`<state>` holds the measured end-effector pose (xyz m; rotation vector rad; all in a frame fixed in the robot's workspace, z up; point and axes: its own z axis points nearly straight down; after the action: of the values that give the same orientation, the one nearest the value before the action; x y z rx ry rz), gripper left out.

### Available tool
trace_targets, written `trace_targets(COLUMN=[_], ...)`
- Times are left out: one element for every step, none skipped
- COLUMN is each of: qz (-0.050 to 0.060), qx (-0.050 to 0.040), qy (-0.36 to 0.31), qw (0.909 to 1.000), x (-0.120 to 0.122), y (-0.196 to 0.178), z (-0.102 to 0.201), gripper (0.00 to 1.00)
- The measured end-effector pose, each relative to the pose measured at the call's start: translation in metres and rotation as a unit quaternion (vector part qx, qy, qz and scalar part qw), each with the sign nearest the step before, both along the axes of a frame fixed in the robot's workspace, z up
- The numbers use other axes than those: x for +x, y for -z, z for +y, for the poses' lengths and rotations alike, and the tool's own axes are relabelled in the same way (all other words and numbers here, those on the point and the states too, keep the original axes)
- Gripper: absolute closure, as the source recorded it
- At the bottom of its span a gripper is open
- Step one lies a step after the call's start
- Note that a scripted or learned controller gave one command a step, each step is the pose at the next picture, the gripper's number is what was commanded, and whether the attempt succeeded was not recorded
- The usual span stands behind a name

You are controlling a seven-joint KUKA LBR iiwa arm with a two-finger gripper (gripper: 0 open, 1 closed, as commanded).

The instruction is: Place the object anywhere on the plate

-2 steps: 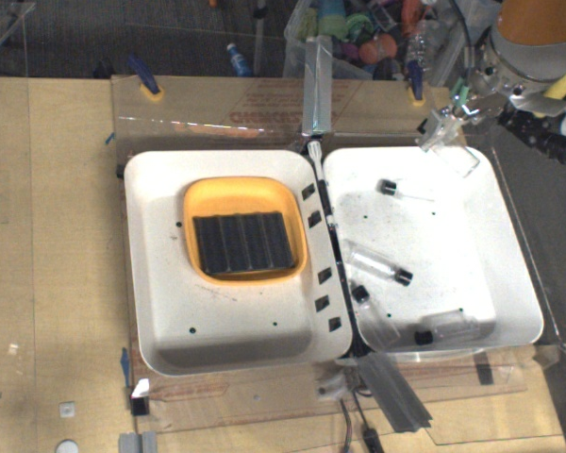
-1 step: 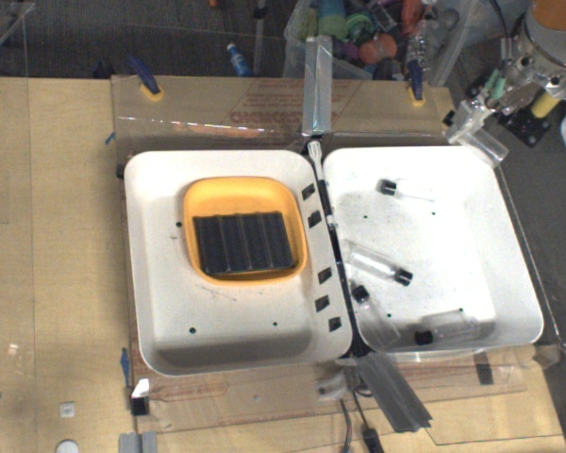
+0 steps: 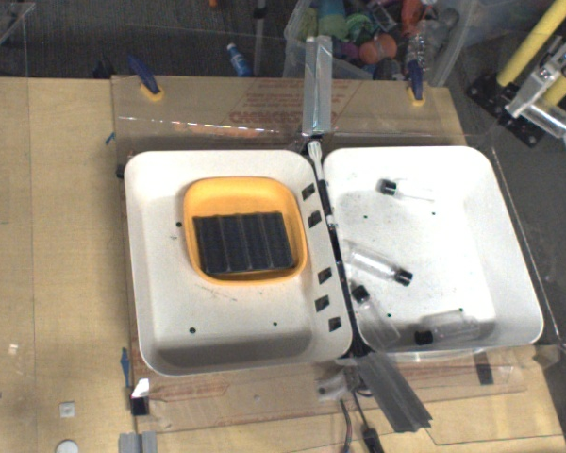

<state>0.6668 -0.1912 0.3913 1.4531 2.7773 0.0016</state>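
A tub of perhaps toys [image 3: 377, 12] behind the bins [image 3: 151, 253].

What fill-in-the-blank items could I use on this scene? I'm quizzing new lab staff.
1. The orange plate lies in the ____ bin.
2. On the plate rests a dark ____ block.
3. The clear tubes with black caps lie in the ____ bin.
4. The bench under the bins is made of ____.

Missing words: left; ribbed; right; wood
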Motion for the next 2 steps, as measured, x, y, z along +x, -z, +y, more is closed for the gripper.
trace_targets(qz=[-0.001, 0.003], qx=[-0.0009, 0.0005], qy=[-0.053, -0.099], qw=[0.9986, 0.9951], x=[0.0007, -0.0007], y=[-0.0295, -0.0216], z=[-0.0317, -0.0286], gripper=[1.0, 1.0])
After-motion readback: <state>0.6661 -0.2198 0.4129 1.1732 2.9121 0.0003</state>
